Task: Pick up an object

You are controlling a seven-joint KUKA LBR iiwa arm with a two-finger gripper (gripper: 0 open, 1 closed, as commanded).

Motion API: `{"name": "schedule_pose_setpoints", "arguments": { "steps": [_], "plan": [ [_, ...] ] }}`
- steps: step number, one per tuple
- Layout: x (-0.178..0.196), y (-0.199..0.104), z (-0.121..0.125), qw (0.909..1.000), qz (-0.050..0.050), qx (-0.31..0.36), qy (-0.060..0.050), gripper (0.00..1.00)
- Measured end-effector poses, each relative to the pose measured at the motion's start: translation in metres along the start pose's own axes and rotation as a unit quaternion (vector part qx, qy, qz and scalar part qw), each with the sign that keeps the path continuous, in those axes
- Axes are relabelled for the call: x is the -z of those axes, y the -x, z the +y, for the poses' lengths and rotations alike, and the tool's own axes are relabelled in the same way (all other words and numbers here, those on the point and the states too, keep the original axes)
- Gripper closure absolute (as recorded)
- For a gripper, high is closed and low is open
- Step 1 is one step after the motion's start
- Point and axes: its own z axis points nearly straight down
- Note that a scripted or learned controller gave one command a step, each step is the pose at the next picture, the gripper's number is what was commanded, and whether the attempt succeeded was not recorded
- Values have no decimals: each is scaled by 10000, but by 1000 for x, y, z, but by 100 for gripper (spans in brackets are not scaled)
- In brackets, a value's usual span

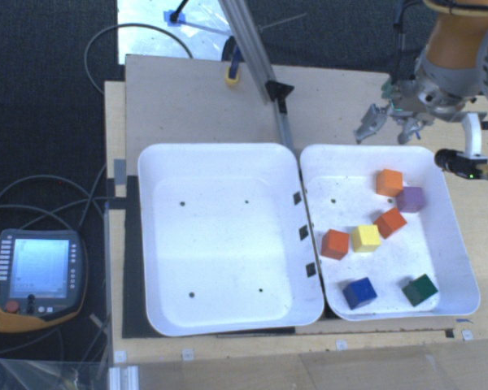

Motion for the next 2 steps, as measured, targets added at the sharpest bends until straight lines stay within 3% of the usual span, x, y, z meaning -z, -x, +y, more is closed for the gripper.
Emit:
{"name": "schedule_pose_setpoints", "arguments": {
  "steps": [1, 2],
  "plan": [
    [0, 0, 0, 10000, -2, -1, -3, 0],
    [-43, -6, -1, 10000, 1, -3, -19, 0]
  ]
}}
